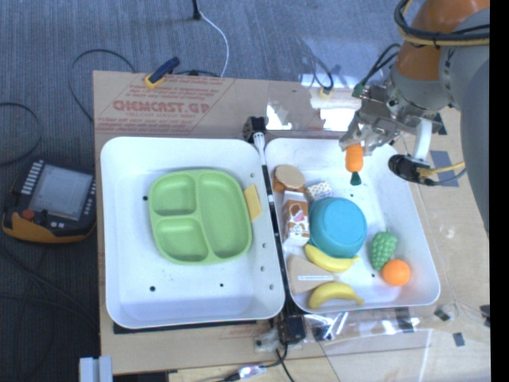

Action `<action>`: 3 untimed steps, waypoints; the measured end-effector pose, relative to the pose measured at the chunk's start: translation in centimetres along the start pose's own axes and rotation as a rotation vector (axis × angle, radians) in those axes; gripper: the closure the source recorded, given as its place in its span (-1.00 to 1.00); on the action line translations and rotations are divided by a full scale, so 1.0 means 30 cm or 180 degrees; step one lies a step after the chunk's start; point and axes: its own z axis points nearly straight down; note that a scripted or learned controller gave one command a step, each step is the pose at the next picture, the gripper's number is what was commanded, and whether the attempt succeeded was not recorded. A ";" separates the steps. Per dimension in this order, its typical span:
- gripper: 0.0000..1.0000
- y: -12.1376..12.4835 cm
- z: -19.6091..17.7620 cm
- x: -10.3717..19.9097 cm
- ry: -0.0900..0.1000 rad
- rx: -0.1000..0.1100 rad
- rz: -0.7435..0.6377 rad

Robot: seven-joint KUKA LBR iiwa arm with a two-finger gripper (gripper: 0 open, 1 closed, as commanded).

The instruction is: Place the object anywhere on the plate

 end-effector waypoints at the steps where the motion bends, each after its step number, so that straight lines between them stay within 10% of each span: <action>1: 1.00 -0.121 0.106 0.215 -0.0007 0.0024 0.0196; 2: 1.00 -0.237 0.179 0.466 -0.0009 0.0023 -0.0040; 3: -1.00 -0.234 0.176 0.459 -0.0011 0.0016 -0.0030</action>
